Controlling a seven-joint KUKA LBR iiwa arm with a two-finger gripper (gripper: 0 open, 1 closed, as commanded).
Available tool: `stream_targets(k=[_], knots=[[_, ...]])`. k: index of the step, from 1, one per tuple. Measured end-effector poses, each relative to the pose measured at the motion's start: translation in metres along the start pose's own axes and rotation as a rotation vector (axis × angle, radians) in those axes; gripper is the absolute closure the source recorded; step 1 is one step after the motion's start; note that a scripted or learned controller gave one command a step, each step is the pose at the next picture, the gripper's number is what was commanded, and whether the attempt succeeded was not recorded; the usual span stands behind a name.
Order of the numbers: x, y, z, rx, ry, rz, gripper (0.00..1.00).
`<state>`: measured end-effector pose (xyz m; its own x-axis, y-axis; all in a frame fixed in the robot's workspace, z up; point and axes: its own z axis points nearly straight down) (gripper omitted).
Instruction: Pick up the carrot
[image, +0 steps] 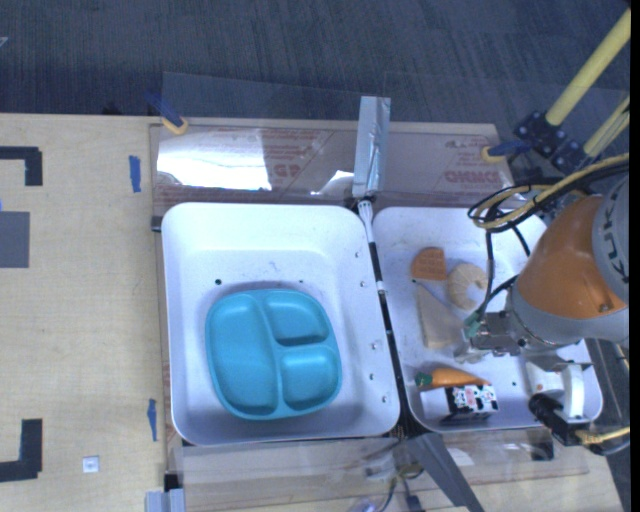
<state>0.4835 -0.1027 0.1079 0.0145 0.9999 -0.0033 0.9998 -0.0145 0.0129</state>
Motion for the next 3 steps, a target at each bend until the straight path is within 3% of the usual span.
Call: stream_targets(k=[1,2,3], knots=[[0.0,0.0,0.0,0.001,0.0,0.001,0.0],[0.008,-0.003,0.02,0.007,0.004,-0.221,0.0],[-0.007,-0.002,0.02,0.004,0.004,-0.227,0.0]])
